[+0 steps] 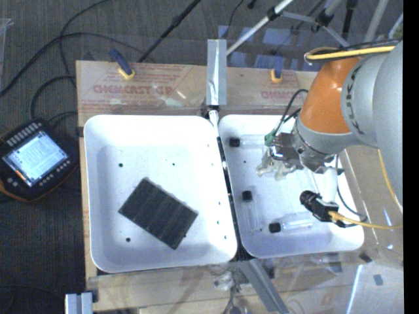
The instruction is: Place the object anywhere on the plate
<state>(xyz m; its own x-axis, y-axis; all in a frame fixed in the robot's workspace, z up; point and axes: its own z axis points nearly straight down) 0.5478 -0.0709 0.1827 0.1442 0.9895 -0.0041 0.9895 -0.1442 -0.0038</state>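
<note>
Left bin (98, 175): a dark ribbed plate (158, 212) lies flat and askew. Right bin (258, 241): a clear tube (292, 224) rests near the front wall. The gripper (275, 164) hovers above; jaw state cannot be told.

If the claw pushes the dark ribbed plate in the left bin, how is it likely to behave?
The dark ribbed plate lies flat on the left bin floor, so it would probably slide, not roll or tip. Its straight edges suggest it is stiff. Its thin profile may make gripping hard.
</note>
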